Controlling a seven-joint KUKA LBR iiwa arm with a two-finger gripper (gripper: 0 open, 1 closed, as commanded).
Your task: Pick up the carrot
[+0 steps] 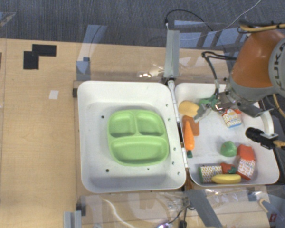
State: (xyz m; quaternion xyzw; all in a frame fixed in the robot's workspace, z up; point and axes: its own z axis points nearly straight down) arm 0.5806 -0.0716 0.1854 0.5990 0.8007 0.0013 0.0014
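Observation:
The carrot [188,137] is orange with a dark green stub at its near end. It lies lengthwise along the left wall of the right bin [270,175]. My gripper [203,111] hangs over the back of that bin, up and to the right of the carrot and apart from it. It points down-left, close to a yellow rounded food item [188,108]. A reddish-brown sausage-like piece [193,125] lies against the carrot's far end.
The left bin [92,127] holds a green divided plate [137,137]. The right bin also holds a small white carton [232,118], a green round item [228,149], a red carton [246,162], a banana [226,178] and a patterned box [210,171].

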